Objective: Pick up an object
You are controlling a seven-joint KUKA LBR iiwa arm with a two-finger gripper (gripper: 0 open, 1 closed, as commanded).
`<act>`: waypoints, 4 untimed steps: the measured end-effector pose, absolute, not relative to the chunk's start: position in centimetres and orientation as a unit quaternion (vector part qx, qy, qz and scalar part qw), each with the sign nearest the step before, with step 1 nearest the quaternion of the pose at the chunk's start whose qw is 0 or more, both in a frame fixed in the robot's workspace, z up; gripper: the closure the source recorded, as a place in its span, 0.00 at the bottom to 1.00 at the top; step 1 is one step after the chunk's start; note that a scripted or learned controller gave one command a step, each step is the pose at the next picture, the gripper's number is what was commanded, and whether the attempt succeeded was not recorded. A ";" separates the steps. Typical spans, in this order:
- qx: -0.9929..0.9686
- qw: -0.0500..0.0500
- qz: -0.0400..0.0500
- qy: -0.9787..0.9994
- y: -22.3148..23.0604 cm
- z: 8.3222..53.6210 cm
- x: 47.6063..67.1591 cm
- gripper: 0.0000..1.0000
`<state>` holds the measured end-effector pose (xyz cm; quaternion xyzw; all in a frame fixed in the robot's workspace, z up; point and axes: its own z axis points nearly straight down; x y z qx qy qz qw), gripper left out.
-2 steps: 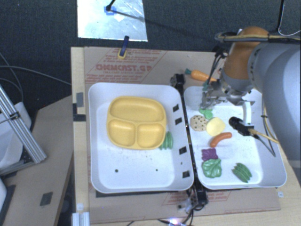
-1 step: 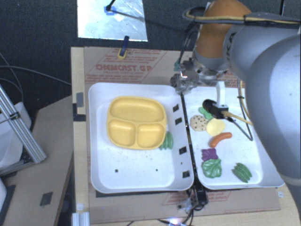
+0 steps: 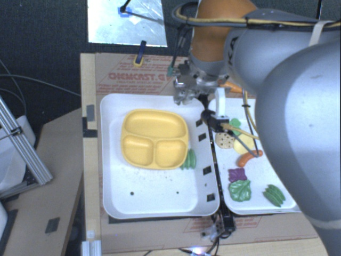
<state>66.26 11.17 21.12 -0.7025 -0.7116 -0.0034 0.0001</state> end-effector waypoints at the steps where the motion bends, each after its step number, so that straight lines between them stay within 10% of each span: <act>1: -0.703 0.001 -0.002 -0.711 19.1 18.7 66.8 1.00; 2: -0.705 0.002 0.001 -0.709 21.8 11.6 66.7 1.00; 3: -0.707 -0.005 -0.007 -0.707 21.1 8.8 61.8 1.00; 4: -0.707 -0.001 -0.003 -0.707 19.1 8.6 66.8 1.00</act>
